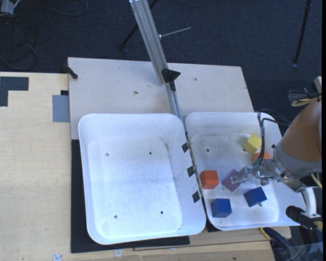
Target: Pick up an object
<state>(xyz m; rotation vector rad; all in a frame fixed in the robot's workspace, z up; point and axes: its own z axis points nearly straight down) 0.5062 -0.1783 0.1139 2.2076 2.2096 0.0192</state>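
Observation:
The right bin [223, 125] holds several small blocks. A yellow block [252, 143] lies near its far right, an orange block [209, 179] and a purple block [230, 180] sit mid-bin, and two blue blocks [221, 207] [255, 196] lie near the front. My gripper [249, 173] is low in the bin, right beside the purple block's right side and above the right-hand blue block. A small orange piece [261, 156] shows just behind the gripper, partly hidden by the wrist.
The left bin [98, 129] lies beside the right one, with black clips along their shared wall. A slanted aluminium post [152, 42] rises behind the bins. My arm [301, 145] covers the right bin's right edge.

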